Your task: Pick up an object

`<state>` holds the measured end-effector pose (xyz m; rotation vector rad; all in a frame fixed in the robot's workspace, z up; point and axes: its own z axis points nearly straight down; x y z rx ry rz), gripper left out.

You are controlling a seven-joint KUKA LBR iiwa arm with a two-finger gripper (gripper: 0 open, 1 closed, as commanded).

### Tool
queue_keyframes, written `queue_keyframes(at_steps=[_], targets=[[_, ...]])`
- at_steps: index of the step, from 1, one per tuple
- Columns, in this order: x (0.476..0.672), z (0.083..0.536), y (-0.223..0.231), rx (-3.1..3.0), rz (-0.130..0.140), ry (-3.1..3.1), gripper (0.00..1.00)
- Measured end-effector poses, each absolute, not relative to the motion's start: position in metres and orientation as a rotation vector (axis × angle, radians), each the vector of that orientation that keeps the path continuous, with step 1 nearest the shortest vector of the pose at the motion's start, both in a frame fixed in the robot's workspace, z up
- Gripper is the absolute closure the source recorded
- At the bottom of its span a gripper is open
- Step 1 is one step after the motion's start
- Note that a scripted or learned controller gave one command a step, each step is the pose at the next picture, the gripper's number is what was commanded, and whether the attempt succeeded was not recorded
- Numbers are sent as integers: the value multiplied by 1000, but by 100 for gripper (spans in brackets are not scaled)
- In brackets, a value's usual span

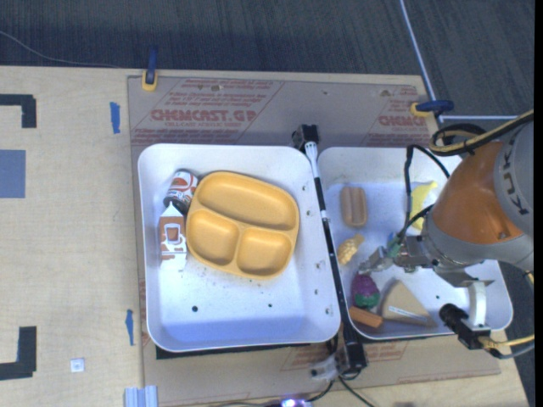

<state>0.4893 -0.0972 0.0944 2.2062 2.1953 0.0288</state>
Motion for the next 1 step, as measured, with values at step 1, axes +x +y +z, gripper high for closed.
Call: queue_keyframes(at_steps=[1], targets=[[490,94,-100,2207,25,2196,0]])
